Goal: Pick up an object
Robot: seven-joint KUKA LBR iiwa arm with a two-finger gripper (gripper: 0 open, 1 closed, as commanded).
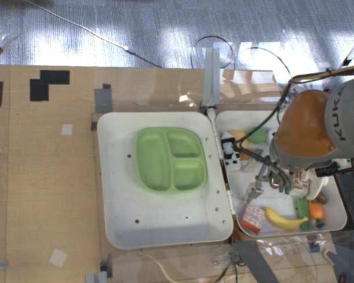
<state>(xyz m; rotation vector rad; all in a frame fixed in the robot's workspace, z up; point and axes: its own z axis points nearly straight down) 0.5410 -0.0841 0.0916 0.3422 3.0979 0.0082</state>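
your arm (315,124) comes in from the right and hangs over the right bin (341,218), with the orange band sitting right above the wrist. the hand (270,181) is down low inside that bin, around the middle of it, pointing toward the bin's left side. can't tell if it's open or closed from this angle, the metal bits blur together, and i can't see anything caught in it.

stuff in the right bin: a banana (285,219) lying flat near the front edge, just below the hand. just beside it to the left there's a small carton (252,217) with a red end, tilted against the front left corner. to the right of the banana there's a green piece (301,208) and an orange thing (316,211), close together, partly tucked under the arm. up at the back left of the bin you've got a black and white toy (230,152) against the divider, with a green object (258,136) and something yellowish (238,134) just behind it. a white cup-like thing (313,186) sits under the wrist, mostly hidden.

the left bin (119,227) has a green divided plate (170,159) lying flat roughly in the middle, three compartments, facing up. both bins sit side by side on the table (45,189), touching along the middle.
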